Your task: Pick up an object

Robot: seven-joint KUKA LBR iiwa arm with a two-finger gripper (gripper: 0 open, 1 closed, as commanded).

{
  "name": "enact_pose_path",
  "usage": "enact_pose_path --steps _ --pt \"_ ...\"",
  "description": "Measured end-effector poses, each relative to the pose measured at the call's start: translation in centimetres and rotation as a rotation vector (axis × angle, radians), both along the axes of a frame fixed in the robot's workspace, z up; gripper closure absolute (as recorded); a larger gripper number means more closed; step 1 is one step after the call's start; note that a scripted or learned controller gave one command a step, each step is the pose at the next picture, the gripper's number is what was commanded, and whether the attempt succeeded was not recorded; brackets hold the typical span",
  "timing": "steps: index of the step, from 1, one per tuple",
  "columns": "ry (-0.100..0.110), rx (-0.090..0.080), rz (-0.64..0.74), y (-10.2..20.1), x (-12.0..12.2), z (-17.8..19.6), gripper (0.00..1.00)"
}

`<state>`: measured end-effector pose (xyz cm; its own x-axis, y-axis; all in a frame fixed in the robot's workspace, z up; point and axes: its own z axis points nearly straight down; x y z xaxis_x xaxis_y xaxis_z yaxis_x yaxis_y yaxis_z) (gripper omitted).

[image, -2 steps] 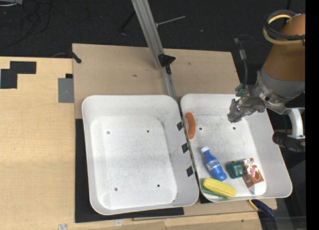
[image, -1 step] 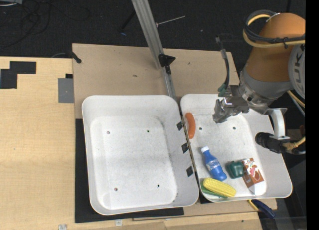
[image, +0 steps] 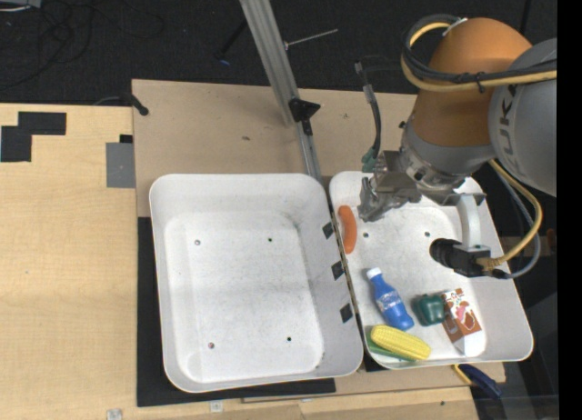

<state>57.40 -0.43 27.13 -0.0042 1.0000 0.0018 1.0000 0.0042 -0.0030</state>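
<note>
Two white bins [image: 182, 193] on a tan bench [image: 64, 227]; gripper [image: 371, 205] grip state unclear.

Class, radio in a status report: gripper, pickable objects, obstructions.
Gripper low in right bin, beside orange carrot; nothing seen between fingers. Blue bottle, corn cob, green block lie untouched. Nothing blocking.

the only readable lettering is on the grey arm casing [image: 527, 127] at the right edge, where dark capital letters, seemingly "ku", run sideways and are cut off. the small red and white printed carton [image: 462, 316] bears print too small to read.
</note>
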Motion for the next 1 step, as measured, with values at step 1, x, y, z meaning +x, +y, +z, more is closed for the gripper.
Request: enact_pose_path --steps 1 --pt "0.001 0.000 0.000 4.89 -0.02 -0.20 1.00"
